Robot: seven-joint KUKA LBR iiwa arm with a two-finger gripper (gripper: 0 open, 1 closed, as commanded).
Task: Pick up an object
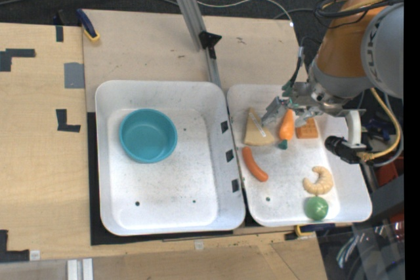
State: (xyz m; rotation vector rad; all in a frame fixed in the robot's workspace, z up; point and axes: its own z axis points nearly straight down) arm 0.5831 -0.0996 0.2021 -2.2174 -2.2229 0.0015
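My gripper (pixel 289 116) hangs over the back of the right bin (pixel 341 206), open, with its fingers (pixel 270 115) spread wide. An orange carrot with a green tip (pixel 286 128) lies between them, pointing toward the front; I see no grip on it. A tan wedge (pixel 257 132) lies just left of the gripper. An orange block (pixel 307 132) sits just to its right.
The right bin also holds a red sausage-shaped piece (pixel 254 164), a tan curled piece (pixel 319 180) and a green ball (pixel 316 208). A teal bowl (pixel 148 134) sits in the left bin (pixel 164 206). A metal pole (pixel 190 3) rises behind the bins.
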